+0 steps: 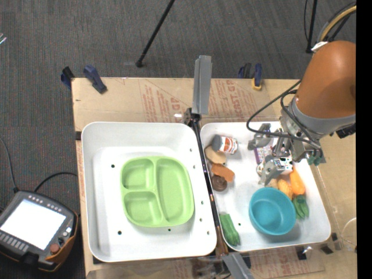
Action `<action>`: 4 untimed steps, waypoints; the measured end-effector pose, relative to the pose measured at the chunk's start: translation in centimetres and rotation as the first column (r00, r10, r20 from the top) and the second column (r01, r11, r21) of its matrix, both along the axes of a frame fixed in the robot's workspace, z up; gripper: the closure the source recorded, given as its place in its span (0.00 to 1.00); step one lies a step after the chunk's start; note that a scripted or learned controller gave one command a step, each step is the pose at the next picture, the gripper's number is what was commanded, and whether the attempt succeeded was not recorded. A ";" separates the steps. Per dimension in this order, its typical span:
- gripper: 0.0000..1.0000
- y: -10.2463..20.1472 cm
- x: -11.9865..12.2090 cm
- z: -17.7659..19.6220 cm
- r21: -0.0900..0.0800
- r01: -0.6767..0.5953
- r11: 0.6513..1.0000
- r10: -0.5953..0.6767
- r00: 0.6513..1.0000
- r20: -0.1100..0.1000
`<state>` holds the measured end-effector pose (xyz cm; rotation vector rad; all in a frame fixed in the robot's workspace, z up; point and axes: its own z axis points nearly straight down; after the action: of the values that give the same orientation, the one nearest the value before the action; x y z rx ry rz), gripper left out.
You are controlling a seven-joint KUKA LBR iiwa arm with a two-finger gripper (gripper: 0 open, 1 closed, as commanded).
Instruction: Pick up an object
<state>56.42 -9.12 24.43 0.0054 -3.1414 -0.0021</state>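
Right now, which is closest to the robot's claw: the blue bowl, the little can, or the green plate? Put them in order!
From the gripper in the right bin, seen from the overhead camera:
1. Blue bowl, just below the gripper, toward the front of the same bin.
2. Little can, to the gripper's left, near the back of that bin.
3. Green plate, far left, in the other bin.
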 end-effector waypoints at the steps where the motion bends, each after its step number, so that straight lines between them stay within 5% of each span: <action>1: 0.00 1.0 8.0 -10.7 0.000 0.201 0.980 -0.201 0.980 -0.002; 2: 0.00 -5.3 0.6 -16.0 -0.002 0.317 0.949 -0.317 0.949 -0.006; 3: 0.00 -4.2 -5.0 -15.6 0.000 0.426 0.905 -0.426 0.905 -0.001; 4: 0.00 -12.4 -8.5 -15.7 -0.002 0.376 0.926 -0.376 0.926 -0.003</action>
<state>47.89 -21.48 8.69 -0.5964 -3.0813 -0.0006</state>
